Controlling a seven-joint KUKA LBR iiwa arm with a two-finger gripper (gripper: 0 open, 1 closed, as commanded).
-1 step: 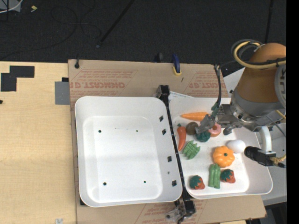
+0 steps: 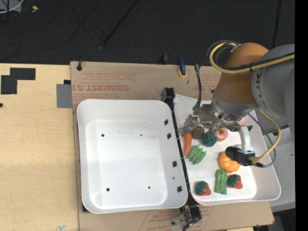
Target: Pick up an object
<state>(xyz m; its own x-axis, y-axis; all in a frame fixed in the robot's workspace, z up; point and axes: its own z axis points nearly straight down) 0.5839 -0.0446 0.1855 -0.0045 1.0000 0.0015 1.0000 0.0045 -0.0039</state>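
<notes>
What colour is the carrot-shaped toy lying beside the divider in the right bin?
Orange, seen in the camera view.

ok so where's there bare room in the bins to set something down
The left bin has a bare floor from wall to wall. In the right bin the toys crowd the middle: carrot, green leaf, teal ball, orange, with the gripper above them. A narrow bare strip runs along its right wall.

Position: one fixed camera above the bench [image 2: 33, 143].
Facing: down at a slant, dark floor along the top.
Distance: far enough to take in both the left bin [image 2: 91, 129] and the right bin [image 2: 269, 186] whole.
Arm entry: the KUKA arm [image 2: 255, 81] enters from the right.
</notes>
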